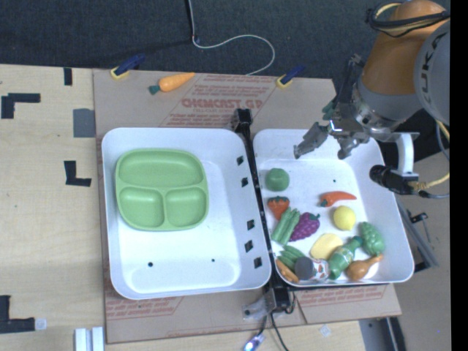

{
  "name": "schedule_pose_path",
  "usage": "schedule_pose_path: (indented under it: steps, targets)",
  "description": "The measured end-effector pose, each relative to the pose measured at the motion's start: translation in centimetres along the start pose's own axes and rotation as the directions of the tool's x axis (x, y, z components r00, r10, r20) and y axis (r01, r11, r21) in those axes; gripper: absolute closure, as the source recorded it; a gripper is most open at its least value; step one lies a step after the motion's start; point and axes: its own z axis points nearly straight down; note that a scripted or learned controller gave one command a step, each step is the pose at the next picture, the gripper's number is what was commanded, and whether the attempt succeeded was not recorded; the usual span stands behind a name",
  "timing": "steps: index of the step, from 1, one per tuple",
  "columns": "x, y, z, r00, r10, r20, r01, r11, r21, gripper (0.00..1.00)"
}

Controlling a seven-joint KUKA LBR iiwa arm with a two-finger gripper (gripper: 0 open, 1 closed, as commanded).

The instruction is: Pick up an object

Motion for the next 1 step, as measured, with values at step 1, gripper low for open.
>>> schedule_pose_path:
  steps: [1]
  targets:
    - [7.08,-1.91,-13.87,1.000,-0.008,-0.002,0.008,1.000,-0.015,0.00]
